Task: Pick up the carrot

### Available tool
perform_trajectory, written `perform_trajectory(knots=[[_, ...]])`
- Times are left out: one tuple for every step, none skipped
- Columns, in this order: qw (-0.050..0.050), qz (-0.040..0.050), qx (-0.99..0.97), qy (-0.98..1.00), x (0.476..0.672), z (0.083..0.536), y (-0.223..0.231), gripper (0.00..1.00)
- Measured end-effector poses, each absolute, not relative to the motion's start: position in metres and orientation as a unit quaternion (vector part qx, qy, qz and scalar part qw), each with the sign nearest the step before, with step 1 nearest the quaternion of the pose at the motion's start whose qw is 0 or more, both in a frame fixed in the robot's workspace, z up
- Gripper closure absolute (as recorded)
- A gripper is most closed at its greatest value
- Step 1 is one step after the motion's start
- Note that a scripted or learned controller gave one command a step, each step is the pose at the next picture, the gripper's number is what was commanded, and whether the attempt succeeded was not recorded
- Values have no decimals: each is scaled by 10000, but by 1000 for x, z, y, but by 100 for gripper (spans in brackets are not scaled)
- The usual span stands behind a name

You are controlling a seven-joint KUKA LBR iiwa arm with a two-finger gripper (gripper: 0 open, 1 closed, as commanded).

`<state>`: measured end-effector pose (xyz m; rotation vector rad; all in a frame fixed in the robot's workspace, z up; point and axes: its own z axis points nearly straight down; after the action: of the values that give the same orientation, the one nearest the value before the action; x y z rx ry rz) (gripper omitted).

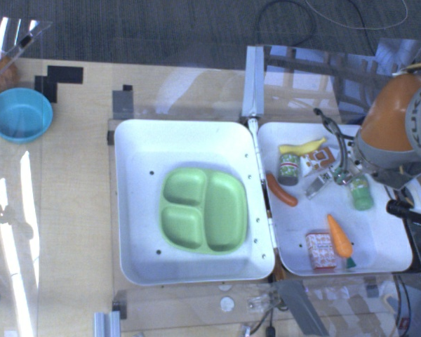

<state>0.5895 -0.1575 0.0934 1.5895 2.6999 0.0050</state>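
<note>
The carrot (340,236) is orange with a small green tip and lies in the right bin (400,258), near its front, pointing toward the front right. My gripper (329,180) hangs over the middle of that bin, behind the carrot and well apart from it. Its fingers (315,185) stand open with nothing between them.
In the right bin there are also a yellow banana (301,147), a small can (289,168), a red sausage (281,190), a green bottle (361,194), a snack packet (321,159) and a red box (321,250) just left of the carrot. The left bin (137,258) holds a green divided plate (203,210). A blue bowl (19,114) sits far left.
</note>
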Motion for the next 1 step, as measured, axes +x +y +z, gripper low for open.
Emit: perform_trajectory(knots=[[91,11,3010,9536,513,91,-155,0]])
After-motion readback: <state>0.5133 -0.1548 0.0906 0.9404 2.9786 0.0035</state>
